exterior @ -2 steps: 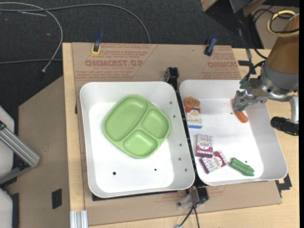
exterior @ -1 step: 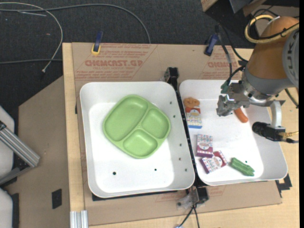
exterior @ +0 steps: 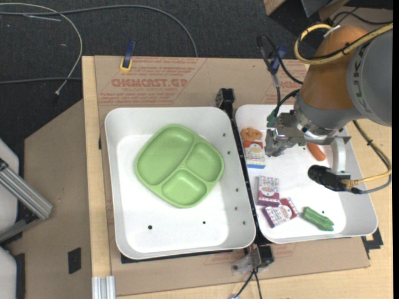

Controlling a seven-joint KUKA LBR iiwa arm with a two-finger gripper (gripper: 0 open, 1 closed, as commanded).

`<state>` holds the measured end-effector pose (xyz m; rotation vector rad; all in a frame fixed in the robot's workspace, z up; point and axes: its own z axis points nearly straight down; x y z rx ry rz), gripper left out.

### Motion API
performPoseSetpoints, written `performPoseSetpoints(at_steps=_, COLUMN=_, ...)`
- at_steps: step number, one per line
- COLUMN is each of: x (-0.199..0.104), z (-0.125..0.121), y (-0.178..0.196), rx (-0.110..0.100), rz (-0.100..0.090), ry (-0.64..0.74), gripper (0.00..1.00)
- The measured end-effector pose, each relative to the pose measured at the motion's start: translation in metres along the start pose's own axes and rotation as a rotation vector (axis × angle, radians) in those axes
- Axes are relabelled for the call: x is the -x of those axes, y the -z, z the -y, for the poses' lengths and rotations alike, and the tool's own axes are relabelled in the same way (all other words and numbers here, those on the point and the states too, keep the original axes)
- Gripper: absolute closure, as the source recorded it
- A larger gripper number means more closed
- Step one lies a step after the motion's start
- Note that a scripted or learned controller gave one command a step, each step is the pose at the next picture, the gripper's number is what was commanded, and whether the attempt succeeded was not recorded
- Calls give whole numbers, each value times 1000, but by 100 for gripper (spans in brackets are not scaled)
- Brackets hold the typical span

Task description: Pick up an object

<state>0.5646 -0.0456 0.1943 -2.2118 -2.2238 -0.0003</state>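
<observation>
Pincer [exterior: 276,143] (grip state unclear) above right bin [exterior: 368,217], nr snack packets [exterior: 254,149], carrot [exterior: 317,151].

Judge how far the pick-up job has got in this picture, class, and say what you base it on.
Nothing looks picked up yet. The gripper hangs over the right bin, near the small packet by its left wall. Left to do: grasp and lift an item; the pink cartons and green toy lie on the bin floor.
</observation>
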Motion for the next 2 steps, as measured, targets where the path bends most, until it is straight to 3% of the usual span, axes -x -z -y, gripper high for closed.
performPoseSetpoints(at_steps=2, x=-105, z=34, y=8, rx=-1, rz=0, ry=1, gripper=100)
